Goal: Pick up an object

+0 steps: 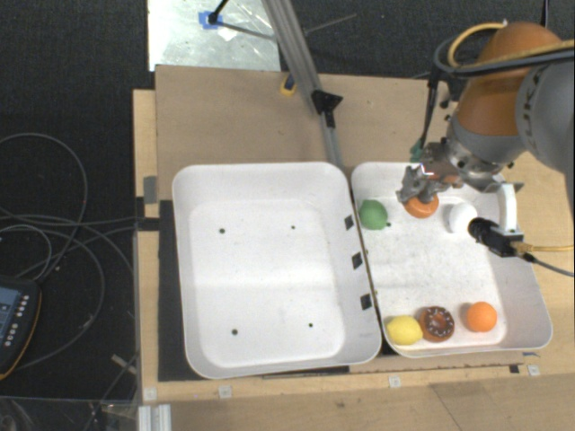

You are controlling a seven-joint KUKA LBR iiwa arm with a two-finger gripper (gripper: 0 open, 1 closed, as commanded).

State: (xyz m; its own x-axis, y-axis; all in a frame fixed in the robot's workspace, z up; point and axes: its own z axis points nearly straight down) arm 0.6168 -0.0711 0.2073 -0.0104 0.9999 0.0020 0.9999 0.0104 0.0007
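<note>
Left bin bare. In right bin: green ball at left wall, then tool over orange object, grip state impossible to tell. Risk: round fruit rolling aside, leaving nothing caught. White ball just beside, possibly nudged.

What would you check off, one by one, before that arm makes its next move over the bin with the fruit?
1. Gripper over a target: ok, directly above the orange ball.
2. Ball held in the jaws: cannot tell.
3. Green ball apart from the target: ok.
4. Lemon, donut and orange out of the way: ok, along the near wall.
5. Target inside the right bin: ok.
</note>
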